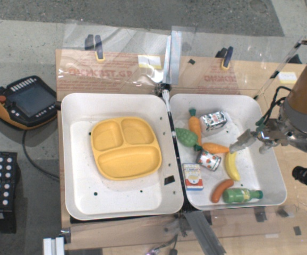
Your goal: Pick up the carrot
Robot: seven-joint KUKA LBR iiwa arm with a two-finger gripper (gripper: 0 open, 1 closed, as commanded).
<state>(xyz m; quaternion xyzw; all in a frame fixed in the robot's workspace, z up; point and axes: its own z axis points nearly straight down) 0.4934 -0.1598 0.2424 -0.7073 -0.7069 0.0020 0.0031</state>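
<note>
The grey arm with its orange band comes in from the right edge of the frame, and its two-finger gripper hangs over the right-hand shallow white bin, pointing left toward the middle of that bin. Whether the tool is apart or together cannot be told at this size, and nothing shows clamped in it.

The orange carrot with a green top lies in the upper left part of the right bin, its leafy end pointing toward the top of the frame. It is well left of the gripper tip and apart from it. Just right of it rests a small silver can with a dark label, tipped on its side. Touching the carrot's lower left is a bumpy green vegetable toy. Below it lies a second, smaller orange carrot-like piece (lying crosswise, near the gripper tip), and under that a small red and white can.

Further down the bin are a yellow banana, a small white and red carton, an orange-red sausage-shaped toy and a green bottle lying flat near the lower right corner.

The left-hand white bin holds a yellow plastic plate divided into three compartments. At the left edge of the frame, off the bench, sits an orange and black control pendant with a dark screen.
</note>
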